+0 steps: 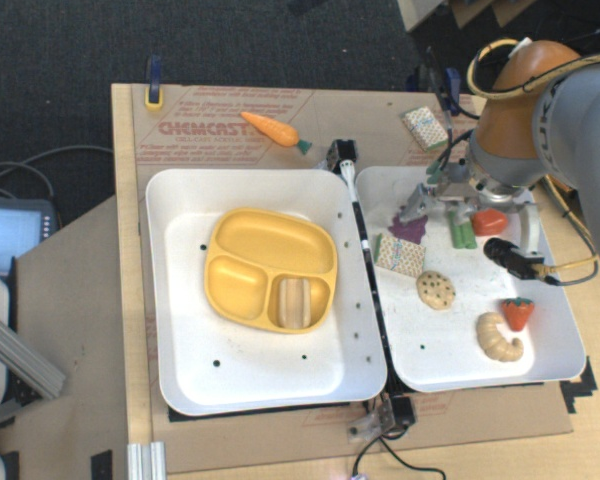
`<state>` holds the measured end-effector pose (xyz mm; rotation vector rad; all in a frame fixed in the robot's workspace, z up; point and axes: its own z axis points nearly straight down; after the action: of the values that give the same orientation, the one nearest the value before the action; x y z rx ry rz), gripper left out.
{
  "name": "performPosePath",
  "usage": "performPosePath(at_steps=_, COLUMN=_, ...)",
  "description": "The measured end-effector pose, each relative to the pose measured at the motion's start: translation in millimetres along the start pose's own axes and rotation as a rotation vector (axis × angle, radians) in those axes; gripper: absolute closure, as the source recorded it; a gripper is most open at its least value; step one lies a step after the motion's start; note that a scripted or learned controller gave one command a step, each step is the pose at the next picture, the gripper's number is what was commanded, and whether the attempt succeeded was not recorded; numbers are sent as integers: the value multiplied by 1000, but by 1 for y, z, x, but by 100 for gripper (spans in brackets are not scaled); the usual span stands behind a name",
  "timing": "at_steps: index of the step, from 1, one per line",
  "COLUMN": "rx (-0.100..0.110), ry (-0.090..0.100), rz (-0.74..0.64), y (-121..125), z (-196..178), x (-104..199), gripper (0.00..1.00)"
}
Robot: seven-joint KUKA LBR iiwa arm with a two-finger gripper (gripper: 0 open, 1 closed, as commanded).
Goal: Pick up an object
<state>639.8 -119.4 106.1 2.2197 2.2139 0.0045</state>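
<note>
Camera view: the hand [442,200] hangs low over the right bin [560,363], just above the purple piece [410,229] — how it is set I cannot tell. Seemingly the reaching step; next, a short descent to grasp.

A yellow divided plate [270,268] sits at the centre of the left white bin [180,368], a pale block [294,301] resting in its lower right compartment. Beyond the plate, outside the bin, a toy carrot [272,129] lies on the printed cardboard sheet [210,128] that covers the bench. Farther up and to the plate's left, a blue and yellow clamp [155,83] grips the cardboard's edge.
</note>
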Motion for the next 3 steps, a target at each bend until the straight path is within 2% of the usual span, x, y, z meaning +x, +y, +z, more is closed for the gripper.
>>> performPosePath(at_steps=1, rx=-3, ry=2, rz=-3, y=-15, z=16, x=-26, gripper=0)
performPosePath(at_steps=2, rx=-4, ry=0, rz=-3, y=-14, z=6, x=-26, gripper=100)
performPosePath(at_steps=3, rx=-3, ry=0, rz=-2, y=-15, z=7, x=-26, gripper=0)
